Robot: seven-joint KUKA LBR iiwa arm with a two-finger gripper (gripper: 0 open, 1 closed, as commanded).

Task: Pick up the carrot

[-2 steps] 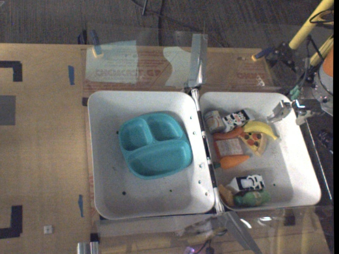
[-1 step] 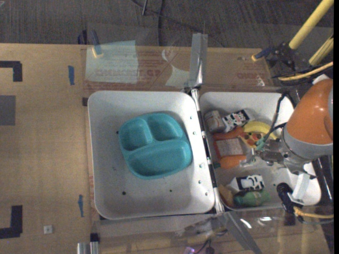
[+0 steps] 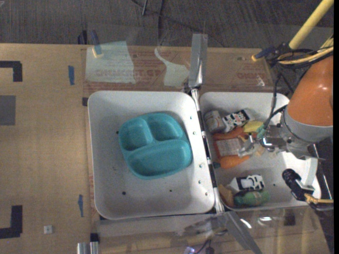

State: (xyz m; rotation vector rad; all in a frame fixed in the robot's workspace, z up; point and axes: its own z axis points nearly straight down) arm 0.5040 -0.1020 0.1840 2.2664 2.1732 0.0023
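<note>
The carrot (image 3: 234, 162) is a short orange piece lying in the middle of the right bin (image 3: 275, 173), just below a red-orange packet (image 3: 228, 145). My gripper (image 3: 251, 146) reaches in from the right and hangs low over the packet's right edge, right above the carrot's right end. Its metal body hides part of what lies beneath. I cannot see the carrot held between anything; it looks to be resting on the bin floor.
Around the carrot lie a grey can (image 3: 213, 120), a black-and-white carton (image 3: 236, 119), a yellow item (image 3: 253, 126), a second black-and-white carton (image 3: 249, 182) and a green item (image 3: 252, 197). The left bin (image 3: 106, 184) holds a teal divided plate (image 3: 154, 144).
</note>
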